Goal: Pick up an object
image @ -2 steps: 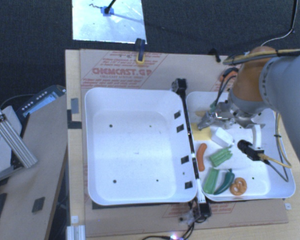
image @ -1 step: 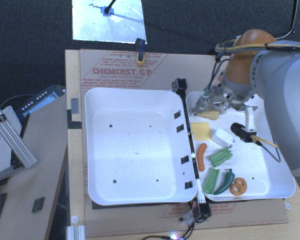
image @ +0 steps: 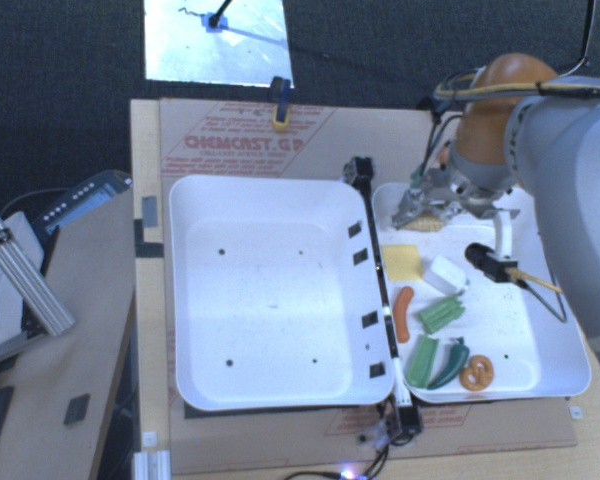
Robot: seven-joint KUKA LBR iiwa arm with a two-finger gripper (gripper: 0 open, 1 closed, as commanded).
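Camera view recorded the gripper (image: 427, 211) low over the far left corner of the right bin (image: 563, 368), directly above a tan item (image: 427, 225) that was partly covered by it; nothing was visibly held, and how the tool was set could not be told. Candidate objects lay nearer in the same bin: a yellow square (image: 401, 261), a white block (image: 445, 274), an orange sausage (image: 403, 313), 3 green pieces (image: 440, 315), and a pretzel (image: 476, 372). Judged risks: the tan item sat close to the bin wall, so a descent might strike the rim or pinch nothing; the yellow square looked flat and could slip; the clustered green pieces might be dragged together. The left bin (image: 195, 203) stood alongside. Legible writing: "CHEMCAST GP" in red on the board (image: 240, 140) beneath the bins; smaller print was unreadable.
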